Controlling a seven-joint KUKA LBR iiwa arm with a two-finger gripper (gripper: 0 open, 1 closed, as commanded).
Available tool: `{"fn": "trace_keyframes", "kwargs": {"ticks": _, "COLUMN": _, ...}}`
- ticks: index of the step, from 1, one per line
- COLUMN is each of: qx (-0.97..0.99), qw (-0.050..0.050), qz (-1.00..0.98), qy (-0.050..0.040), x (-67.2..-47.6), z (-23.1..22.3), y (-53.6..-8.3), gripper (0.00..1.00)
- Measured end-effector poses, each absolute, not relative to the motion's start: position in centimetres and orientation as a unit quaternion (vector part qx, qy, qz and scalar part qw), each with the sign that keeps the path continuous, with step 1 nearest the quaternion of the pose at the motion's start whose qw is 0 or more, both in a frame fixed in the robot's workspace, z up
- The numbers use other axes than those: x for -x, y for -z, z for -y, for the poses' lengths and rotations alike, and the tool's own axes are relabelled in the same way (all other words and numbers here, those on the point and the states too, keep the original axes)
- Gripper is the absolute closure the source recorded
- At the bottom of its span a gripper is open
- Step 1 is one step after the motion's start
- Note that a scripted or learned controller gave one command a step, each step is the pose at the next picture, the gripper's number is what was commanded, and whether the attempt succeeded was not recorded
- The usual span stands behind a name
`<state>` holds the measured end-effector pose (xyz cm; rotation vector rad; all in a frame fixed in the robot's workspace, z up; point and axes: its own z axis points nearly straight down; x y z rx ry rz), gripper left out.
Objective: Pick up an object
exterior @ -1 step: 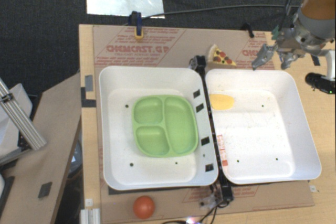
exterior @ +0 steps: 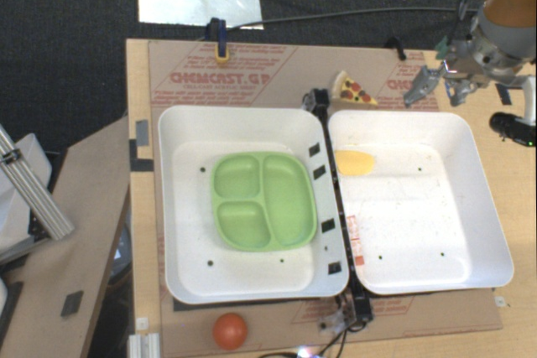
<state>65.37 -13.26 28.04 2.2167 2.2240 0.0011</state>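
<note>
Spread apart and pinching nothing, the pincer (exterior: 436,86) hangs over the desk's (exterior: 277,67) far right corner, just beyond the far rim of the right bin (exterior: 470,264). Inside that bin, a yellow piece (exterior: 355,163) lies near the far left corner, close to the divide between the two bins. A green sectioned plate (exterior: 263,200) sits in the middle of the left bin (exterior: 180,264). A toy pizza slice (exterior: 353,90) rests on the desk just behind the bins, near where they meet. An orange ball (exterior: 230,331) lies at the desk's near edge, in front of the left bin.
</note>
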Motion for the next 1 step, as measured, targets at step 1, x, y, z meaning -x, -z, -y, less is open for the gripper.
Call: {"fn": "trace_keyframes", "kwargs": {"ticks": 1, "qx": -0.707, "qw": -0.001, "qz": -0.708, "qy": 0.0010, "x": -65.57, "z": 13.46, "y": -21.80, "gripper": 0.00}}
